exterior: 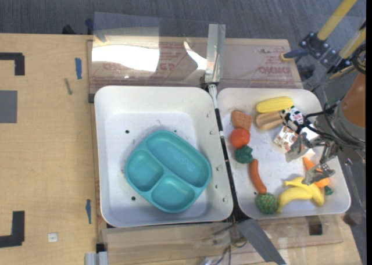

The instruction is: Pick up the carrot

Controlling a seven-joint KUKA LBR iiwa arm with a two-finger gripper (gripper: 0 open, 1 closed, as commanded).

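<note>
Gripper hung low over the carrot, right bin.
Finger state: cannot tell; carrot wedged beside the banana.

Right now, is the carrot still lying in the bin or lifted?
Cannot tell. The carrot shows orange beside the banana in the right bin, partly hidden under the gripper.

The arm reaches in from the right edge, orange band showing, its gripper lowered over the right bin's far side.
</note>
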